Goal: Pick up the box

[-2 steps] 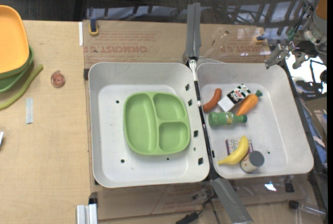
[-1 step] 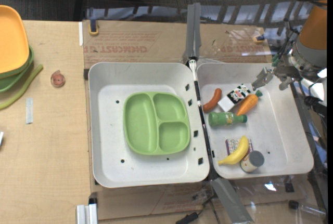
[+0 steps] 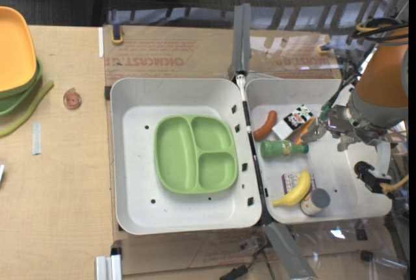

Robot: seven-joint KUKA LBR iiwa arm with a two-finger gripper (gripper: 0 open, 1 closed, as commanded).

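White plastic bins sit side by side on the wooden surface [image 3: 58,207]. The left bin [image 3: 130,207] holds a green divided plate [image 3: 195,154]. The right bin [image 3: 351,207] holds the clutter: a small black-and-white patterned box [image 3: 298,117] towards its far side, a hot dog sausage [image 3: 264,124] just left of it, a green bottle [image 3: 283,149] lying on its side, a banana [image 3: 294,190], a small red-printed packet [image 3: 290,180] partly under the banana, and a small can [image 3: 313,202] at the near edge.

Judging from this layout, the pick is not yet made: the box lies in the bin, and the end effector [image 3: 312,132] hangs low just right of it, above the bottle's cap end. Whether it is open or closed cannot be told. Closing on the box and lifting remain.

Mirrored red lettering on the cardboard [image 3: 169,54] beyond the bins seems to read "CHEMCAST". The print on the box and packet is too small to read.
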